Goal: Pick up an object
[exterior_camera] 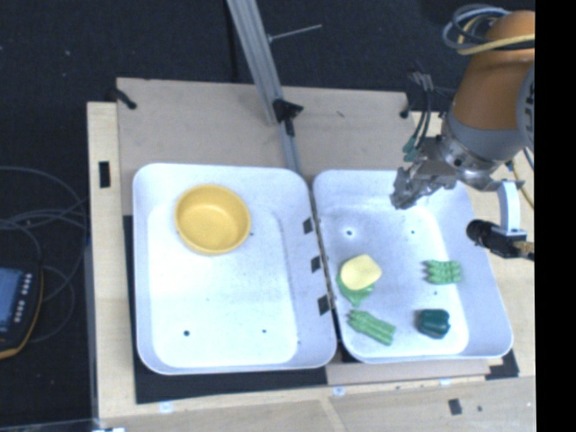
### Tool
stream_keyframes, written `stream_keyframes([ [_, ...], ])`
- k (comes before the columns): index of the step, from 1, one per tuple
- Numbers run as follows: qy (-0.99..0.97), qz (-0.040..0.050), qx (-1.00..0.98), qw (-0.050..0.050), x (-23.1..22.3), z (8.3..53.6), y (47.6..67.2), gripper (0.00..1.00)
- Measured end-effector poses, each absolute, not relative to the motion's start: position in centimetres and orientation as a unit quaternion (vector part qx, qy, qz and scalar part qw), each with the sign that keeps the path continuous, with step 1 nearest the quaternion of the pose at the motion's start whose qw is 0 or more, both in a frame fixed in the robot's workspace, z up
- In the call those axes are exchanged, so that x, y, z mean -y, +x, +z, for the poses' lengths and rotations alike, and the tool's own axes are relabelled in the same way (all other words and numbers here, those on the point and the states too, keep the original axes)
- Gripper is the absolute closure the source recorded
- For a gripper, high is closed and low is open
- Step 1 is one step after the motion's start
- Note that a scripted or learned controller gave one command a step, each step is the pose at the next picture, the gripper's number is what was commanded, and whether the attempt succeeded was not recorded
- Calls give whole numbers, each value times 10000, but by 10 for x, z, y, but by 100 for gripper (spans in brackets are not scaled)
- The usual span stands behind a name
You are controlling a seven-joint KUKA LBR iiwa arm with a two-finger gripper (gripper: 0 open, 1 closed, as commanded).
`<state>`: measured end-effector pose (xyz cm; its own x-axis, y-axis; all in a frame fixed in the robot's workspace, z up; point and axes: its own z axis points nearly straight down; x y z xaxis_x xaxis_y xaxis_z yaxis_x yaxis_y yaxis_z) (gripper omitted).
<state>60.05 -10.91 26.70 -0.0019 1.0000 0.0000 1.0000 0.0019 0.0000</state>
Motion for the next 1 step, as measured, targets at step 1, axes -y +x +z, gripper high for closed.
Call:
stream_keyframes([
  [1, 7060, 7, -7082, 0, 64, 269, 589, 100],
])
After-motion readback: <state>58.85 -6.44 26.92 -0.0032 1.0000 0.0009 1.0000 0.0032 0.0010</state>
